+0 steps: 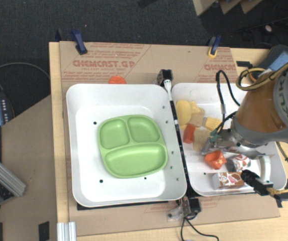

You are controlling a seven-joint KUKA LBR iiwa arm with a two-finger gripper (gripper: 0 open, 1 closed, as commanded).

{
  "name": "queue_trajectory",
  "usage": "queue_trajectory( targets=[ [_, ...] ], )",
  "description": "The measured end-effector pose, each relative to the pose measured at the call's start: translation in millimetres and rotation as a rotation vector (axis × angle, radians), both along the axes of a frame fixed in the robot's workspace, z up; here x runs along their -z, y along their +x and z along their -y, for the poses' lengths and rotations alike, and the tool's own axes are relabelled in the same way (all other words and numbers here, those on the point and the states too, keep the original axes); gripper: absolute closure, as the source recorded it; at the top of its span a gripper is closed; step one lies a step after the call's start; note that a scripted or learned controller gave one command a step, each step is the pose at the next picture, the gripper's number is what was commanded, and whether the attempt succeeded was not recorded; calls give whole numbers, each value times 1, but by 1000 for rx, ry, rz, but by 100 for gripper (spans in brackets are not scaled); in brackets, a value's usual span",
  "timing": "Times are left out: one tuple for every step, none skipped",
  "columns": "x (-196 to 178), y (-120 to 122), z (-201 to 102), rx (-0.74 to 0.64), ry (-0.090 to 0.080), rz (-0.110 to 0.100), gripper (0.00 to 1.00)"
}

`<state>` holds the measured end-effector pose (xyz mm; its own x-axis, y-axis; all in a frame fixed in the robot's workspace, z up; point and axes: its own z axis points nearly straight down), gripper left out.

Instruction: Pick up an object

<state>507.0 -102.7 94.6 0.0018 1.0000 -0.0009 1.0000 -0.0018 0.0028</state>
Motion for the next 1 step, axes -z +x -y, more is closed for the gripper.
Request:
queue_trajectory(
  targets=[
    [-94, 51, -61, -6, 0, 5, 100]
  ],
)
